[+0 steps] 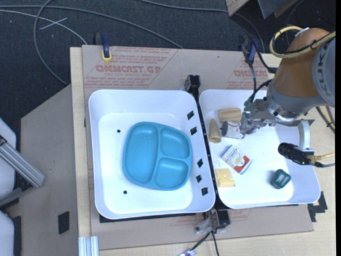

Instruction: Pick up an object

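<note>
In the left bin (pixel 101 143) lies a blue divided plate (pixel 157 156), flat and wide, probably stiff plastic and awkward for a narrow grip except at its rim. Across the divider, the right bin (pixel 303 196) holds the likelier picks: a tan cylinder (pixel 214 131) near the divider, a pale wooden-looking block (pixel 230 114) behind it, a small printed packet (pixel 236 159), a yellow block (pixel 225 178) and, well apart, a green piece (pixel 280 179). All look light; the blocks seem rigid and best taken across their short sides, while the packet may be slick and crushable. The gripper (pixel 246 126) hangs low just beside the pale block. I cannot tell how it is set, since the wrist and cables cover its tip.
</note>
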Action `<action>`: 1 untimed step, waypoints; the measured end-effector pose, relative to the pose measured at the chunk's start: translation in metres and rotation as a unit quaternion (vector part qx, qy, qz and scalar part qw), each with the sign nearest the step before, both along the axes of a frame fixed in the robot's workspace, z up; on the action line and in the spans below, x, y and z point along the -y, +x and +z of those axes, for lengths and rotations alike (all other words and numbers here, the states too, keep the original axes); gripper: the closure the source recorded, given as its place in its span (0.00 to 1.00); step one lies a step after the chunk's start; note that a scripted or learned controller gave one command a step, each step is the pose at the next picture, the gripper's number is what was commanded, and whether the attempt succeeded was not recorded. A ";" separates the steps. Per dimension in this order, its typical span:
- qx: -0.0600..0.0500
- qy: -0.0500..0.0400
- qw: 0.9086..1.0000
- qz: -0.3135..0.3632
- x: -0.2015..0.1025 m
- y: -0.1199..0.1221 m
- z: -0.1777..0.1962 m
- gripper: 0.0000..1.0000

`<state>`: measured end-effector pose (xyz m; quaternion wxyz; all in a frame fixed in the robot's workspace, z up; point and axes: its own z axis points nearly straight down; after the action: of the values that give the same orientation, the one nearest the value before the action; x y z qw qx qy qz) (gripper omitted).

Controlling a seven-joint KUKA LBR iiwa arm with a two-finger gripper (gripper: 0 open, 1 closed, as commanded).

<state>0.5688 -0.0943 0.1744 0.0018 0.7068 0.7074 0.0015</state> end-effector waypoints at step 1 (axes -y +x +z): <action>0.001 0.000 1.000 0.001 -0.009 0.006 0.053 1.00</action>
<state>0.5751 -0.0848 0.2272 0.0024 0.7063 0.7079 0.0022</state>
